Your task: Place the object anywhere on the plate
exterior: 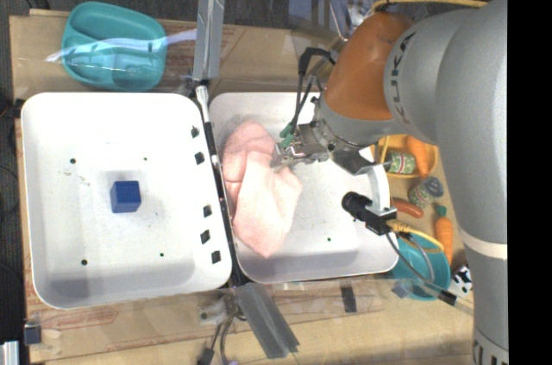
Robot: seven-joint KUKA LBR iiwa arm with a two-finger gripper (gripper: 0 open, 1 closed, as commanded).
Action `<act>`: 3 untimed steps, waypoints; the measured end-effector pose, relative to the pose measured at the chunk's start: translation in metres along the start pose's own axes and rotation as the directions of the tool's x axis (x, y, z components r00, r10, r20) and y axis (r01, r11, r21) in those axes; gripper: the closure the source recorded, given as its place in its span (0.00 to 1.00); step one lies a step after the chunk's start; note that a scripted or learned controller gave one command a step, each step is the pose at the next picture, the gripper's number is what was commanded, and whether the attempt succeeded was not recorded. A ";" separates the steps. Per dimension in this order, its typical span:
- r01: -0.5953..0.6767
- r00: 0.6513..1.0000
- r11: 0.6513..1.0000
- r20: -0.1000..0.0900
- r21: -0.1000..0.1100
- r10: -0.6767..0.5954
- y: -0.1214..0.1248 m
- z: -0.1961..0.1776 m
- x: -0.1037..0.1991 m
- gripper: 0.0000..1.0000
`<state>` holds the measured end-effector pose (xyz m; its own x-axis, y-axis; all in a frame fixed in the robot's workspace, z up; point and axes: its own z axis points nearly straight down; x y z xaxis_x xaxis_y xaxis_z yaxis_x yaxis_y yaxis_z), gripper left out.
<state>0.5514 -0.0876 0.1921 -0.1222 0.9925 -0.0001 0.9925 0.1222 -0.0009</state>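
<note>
A pink plate lies in the left half of the right bin, seen at a slant. A small blue cube rests on the floor of the left bin, left of its middle. My gripper hangs from the grey and orange arm over the plate's upper right edge, low and close to the pink surface. The wrist body hides most of it. I see nothing between it and the plate.
A teal dustpan-like scoop lies on the bench behind the left bin. Toy food and a teal bowl sit right of the right bin, partly under the arm. Black clips line the wall between the two bins.
</note>
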 end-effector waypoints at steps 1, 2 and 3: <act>0.055 0.999 0.999 0.000 0.001 -0.055 0.018 0.000 0.092 1.00; 0.086 0.996 0.996 0.000 0.004 -0.086 0.009 0.001 0.158 1.00; 0.008 1.000 1.000 0.000 0.004 -0.008 -0.033 0.026 0.258 1.00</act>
<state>0.4871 0.1649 0.1663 -0.1302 0.9915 -0.0005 0.9915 0.1302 -0.0045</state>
